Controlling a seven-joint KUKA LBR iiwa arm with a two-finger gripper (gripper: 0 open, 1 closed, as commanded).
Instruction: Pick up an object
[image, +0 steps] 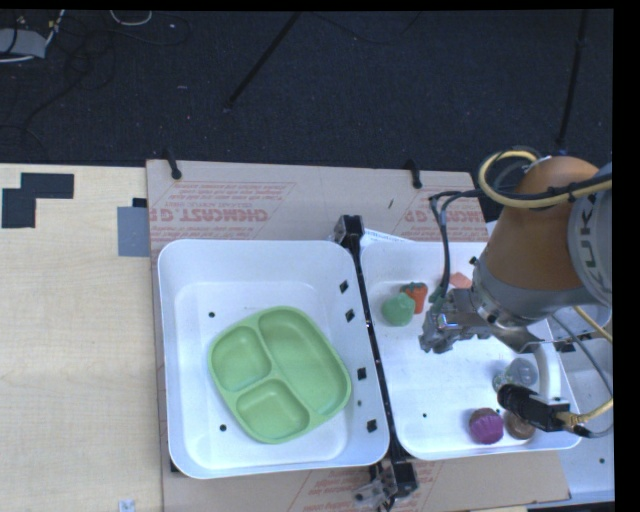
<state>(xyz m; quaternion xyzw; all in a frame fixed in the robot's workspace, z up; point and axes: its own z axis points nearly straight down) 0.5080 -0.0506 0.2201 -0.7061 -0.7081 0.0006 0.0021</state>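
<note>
A green divided plate (279, 374) lies in the left bin (190, 290), well apart from the gripper (437, 338) across the black divider (366, 340). In the right bin (440, 425), a green ball (397, 310) with a small orange piece (417, 294) touching it sits just left of the gripper, which hangs low over the bin floor under the grey arm (535, 250); whether the claw is spread or pressed together cannot be told. A purple ball (486, 427) rests below and right of the gripper, beside a brown round object (519, 428), near the bin's front rim.
</note>
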